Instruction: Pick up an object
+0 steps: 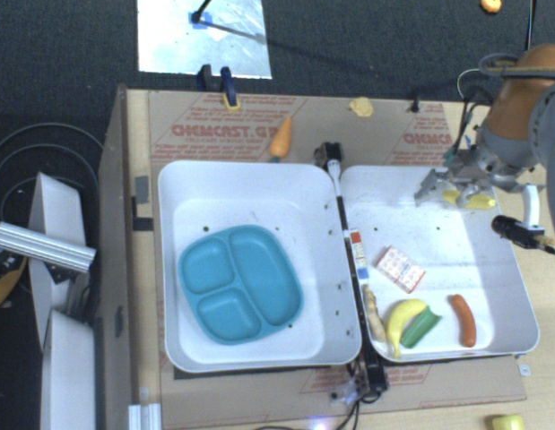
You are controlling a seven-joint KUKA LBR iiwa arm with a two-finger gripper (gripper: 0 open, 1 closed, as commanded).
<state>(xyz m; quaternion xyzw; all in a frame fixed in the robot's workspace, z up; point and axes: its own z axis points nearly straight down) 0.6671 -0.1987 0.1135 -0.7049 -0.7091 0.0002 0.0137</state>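
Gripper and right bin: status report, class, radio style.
Gripper low at right bin's far corner, over a yellow item; grasp unconfirmed. Banana, sausage, small box lie apart, untouched. Nothing obstructing.

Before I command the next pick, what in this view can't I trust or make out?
- Hand: whether it is open or shut, too small and cluttered.
- Yellow object under the hand: identity and any grip unclear, partly covered.
- Small box: print too small to read.
- Banana: partly overlapped by the green item.

Blue moulded plastic divided tray (239,282), left white bin (196,195); yellow curved plastic banana (399,321), green pod-shaped toy (422,326), orange-red sausage-shaped toy (463,319), red-and-white patterned small packet (401,269), lower right of the frame.
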